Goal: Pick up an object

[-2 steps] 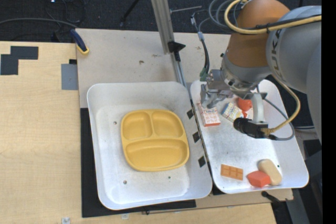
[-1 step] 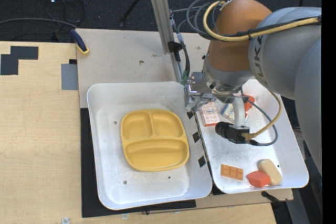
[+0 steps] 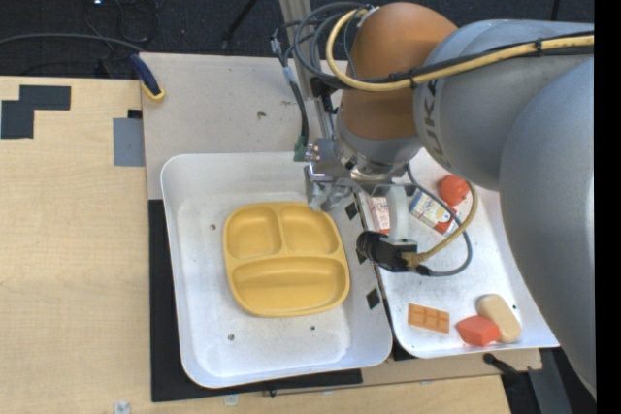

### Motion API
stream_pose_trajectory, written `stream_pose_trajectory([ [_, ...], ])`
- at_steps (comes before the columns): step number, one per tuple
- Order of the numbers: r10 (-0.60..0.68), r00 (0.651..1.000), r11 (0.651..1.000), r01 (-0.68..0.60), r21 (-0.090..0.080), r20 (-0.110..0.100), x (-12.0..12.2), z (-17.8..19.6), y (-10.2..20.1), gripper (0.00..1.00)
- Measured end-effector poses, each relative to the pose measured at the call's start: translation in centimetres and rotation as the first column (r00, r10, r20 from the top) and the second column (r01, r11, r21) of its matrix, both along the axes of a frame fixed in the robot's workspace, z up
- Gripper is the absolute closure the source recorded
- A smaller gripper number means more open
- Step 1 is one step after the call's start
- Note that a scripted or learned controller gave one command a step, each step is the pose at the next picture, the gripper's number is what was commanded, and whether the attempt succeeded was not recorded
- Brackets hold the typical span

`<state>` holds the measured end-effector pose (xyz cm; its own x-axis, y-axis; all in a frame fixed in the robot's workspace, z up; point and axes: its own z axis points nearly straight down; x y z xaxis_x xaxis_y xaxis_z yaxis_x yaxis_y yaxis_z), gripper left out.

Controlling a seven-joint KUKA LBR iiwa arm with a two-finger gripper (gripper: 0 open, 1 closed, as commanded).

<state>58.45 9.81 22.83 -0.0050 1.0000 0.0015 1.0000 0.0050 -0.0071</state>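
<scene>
A yellow divided plate (image 3: 286,257) lies flat in the left bin (image 3: 194,208). My gripper (image 3: 335,184) hangs under the orange wrist band, over the seam between the two bins, just above the plate's far right corner. The wrist body and cables cover its tip. In the right bin (image 3: 514,291) lie a red-and-white carton (image 3: 375,213), a small white box with blue print (image 3: 431,208), an orange-red ball (image 3: 454,189), a brown wafer (image 3: 428,317), a red piece (image 3: 476,332) and a beige roll (image 3: 500,314).
The big grey arm covers the right bin's far side. A black cable loop with a plug (image 3: 393,253) dangles over the seam. A metal post (image 3: 291,5) stands behind the bins. A wooden bench top (image 3: 68,238) lies to the left.
</scene>
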Motion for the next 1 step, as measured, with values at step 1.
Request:
stream_pose_trajectory([
  [1, -0.003, 1.0, 1.0, 0.003, -0.002, 0.001, 0.02, 0.06, -0.21, 0.0],
])
